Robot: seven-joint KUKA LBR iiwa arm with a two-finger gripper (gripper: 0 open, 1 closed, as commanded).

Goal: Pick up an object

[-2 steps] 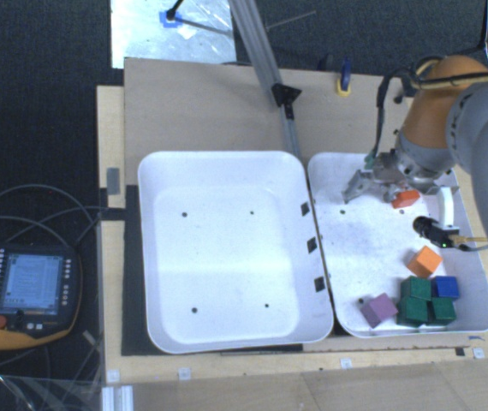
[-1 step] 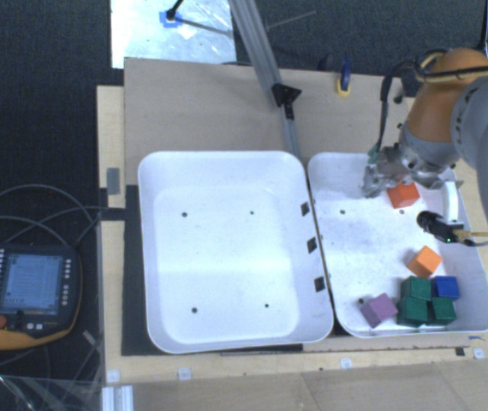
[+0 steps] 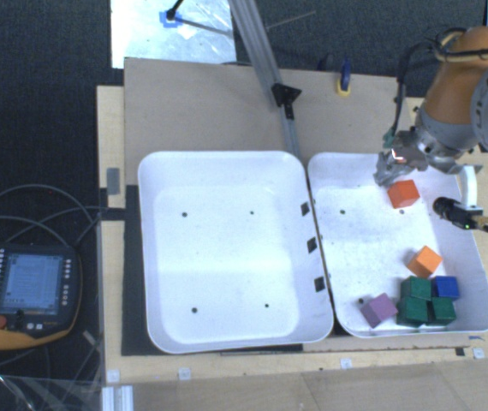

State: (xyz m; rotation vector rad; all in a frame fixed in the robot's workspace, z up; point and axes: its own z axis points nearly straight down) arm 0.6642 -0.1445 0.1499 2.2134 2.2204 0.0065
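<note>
The orange-red block lies on the floor of the right bin, just below and a little right of the gripper — so close that the two may be touching, though the view is too coarse to say, and I cannot tell how the gripper is set. The block sits apart from the others, which probably makes it the easiest target: the lighter orange block lies well below the gripper, and farther down still the green blocks, blue block and purple block crowd one corner. The arm reaches in from the right — its wrist bent steeply downward, orange band above, the tool at the bin's upper part.
</note>
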